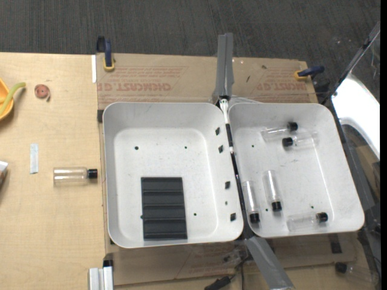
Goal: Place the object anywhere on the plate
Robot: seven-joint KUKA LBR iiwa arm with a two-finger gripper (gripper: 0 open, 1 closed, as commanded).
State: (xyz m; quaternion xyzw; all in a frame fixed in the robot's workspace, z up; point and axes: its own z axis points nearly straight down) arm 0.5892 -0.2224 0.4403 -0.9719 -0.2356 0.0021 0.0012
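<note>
A black ribbed plate lies flat in the front part of the left bin. Several clear vials with black caps lie on their sides in the right bin. Two of them are at the back, one just behind the other. Two more lie near the bin's left wall, one against it and one beside it. Another vial rests by the front rim.
On the wooden bench left of the bins lie a loose clear vial, a small white strip, a pink disc and an orange bowl at the edge. Clamps hold cardboard behind the bins.
</note>
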